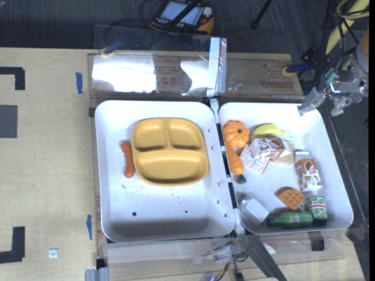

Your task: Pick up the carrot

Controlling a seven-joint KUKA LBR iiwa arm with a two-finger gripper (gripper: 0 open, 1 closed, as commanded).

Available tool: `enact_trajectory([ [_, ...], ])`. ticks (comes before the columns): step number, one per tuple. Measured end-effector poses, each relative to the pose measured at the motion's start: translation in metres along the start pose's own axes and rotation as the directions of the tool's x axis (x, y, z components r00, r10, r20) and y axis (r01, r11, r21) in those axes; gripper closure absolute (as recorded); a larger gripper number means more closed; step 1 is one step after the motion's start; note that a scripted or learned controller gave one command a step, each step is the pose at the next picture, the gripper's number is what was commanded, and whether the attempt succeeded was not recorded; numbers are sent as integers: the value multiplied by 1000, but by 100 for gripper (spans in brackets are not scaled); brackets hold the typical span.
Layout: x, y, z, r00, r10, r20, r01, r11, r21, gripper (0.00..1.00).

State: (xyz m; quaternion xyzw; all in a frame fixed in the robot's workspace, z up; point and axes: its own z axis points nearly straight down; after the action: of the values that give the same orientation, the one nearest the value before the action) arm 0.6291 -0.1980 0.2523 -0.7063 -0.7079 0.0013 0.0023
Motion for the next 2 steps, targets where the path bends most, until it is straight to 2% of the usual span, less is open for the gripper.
enact_trajectory([
  [1,84,40,-20,1000,20,2,-20,1000,-4,0],
  [2,67,40,160,997,82,2,-82,997,-4,0],
])
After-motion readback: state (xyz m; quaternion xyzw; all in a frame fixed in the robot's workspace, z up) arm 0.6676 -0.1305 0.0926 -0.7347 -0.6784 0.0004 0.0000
